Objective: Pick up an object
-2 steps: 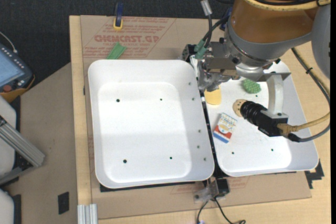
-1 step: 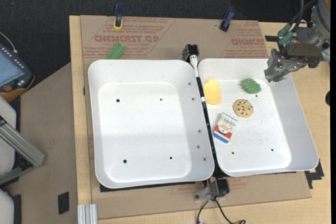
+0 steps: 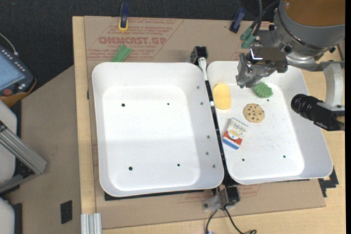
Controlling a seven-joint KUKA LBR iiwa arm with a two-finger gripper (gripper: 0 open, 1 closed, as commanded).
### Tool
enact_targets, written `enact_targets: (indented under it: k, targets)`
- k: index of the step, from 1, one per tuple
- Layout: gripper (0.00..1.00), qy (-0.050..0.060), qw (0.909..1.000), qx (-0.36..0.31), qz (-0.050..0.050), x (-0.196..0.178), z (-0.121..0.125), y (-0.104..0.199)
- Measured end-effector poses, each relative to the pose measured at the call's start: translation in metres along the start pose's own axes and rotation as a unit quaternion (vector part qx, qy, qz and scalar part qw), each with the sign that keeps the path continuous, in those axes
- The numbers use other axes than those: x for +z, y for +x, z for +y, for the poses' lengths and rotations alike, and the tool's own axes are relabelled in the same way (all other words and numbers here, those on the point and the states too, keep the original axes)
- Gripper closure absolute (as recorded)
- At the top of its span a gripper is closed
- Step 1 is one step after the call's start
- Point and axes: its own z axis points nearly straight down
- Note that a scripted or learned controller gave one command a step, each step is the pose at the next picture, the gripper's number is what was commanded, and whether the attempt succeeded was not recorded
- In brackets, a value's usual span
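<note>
The right bin (image 3: 307,156) holds a yellow rounded block (image 3: 222,96), a brown cookie (image 3: 254,113), a small white, red and blue carton (image 3: 235,133) and a green bumpy object (image 3: 263,89). My gripper (image 3: 248,80) hangs over the back of the right bin, just left of the green object and right of the yellow block. Its fingertips point down and sit close to the green object. Nothing shows between the fingers.
The left bin (image 3: 109,134) lies beside the right one, with a black divider strip (image 3: 211,112) between them. Both rest on a cardboard sheet (image 3: 137,35) carrying a green clip (image 3: 121,53) and a blue-yellow clamp (image 3: 124,18).
</note>
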Motion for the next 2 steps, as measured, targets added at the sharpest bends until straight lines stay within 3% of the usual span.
enact_targets:
  k: [1, 2]
  targets:
    - [1.00, 0.001, 1.0000, 0.002, -0.001, 0.049, 0.020, 0.048]
    - [1.00, 0.001, 1.0000, 0.007, -0.001, 0.081, -0.012, -0.006]
